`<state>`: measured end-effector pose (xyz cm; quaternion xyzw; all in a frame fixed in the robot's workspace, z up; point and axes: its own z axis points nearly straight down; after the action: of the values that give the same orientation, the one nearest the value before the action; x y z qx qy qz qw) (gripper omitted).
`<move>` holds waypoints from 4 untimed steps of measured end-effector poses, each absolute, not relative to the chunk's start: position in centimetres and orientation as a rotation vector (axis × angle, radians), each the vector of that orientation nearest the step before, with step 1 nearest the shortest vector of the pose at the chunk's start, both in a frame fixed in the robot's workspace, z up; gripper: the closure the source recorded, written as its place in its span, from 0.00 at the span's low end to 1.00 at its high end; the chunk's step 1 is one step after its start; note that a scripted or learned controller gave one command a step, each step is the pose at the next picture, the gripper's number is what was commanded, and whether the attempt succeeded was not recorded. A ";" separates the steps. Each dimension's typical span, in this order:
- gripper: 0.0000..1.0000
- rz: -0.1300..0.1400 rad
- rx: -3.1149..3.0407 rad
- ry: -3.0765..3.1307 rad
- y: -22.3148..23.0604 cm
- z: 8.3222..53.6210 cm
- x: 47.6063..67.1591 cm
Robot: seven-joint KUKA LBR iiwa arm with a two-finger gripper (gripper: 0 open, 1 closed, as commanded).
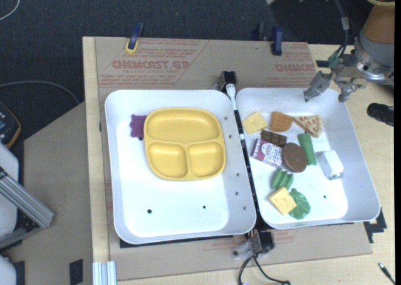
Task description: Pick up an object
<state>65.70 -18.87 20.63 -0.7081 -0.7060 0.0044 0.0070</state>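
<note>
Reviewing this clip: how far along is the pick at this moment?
Done: nothing lifted; the toy food, such as the brown cookie and cheese wedge, lies in the right bin. In hand: the gripper hovers open over that bin's far edge, holding nothing. Left: descend, grasp an item, lift.

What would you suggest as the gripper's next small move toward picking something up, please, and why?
Probably a short descent toward the triangular pizza-like slice. The open two-finger gripper hangs over the far edge of the right white bin with nothing between its fingers, and that slice lies nearest below it, with a little bare floor on its far side. The other toy foods sit more crowded toward the bin's middle.
</note>
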 end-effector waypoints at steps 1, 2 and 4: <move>0.00 0.000 -2.221 -2.221 -18.8 21.6 66.0; 0.00 0.005 -2.216 -2.220 -19.1 16.9 66.7; 0.00 -0.006 -2.222 -2.226 -18.9 9.0 67.0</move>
<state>66.97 -18.94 8.96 -0.7064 -0.7078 -0.0020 -0.0018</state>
